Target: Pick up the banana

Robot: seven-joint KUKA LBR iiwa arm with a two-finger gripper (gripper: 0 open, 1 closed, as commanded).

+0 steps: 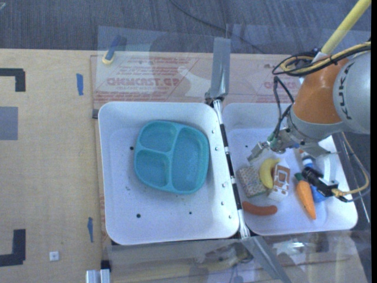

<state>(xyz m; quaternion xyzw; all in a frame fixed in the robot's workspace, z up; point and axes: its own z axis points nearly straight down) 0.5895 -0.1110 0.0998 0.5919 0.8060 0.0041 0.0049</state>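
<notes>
The yellow banana lies in the right bin, near its middle, between a tan speckled block and a small white carton. My gripper hangs just above the banana's upper end, coming down from the orange-banded wrist at the upper right. Nothing shows in its grasp. Part of the banana's top end is close under the gripper.
Around the banana are a tan speckled block, a white carton, a red sausage, an orange carrot and a blue item. The left bin holds a teal divided plate.
</notes>
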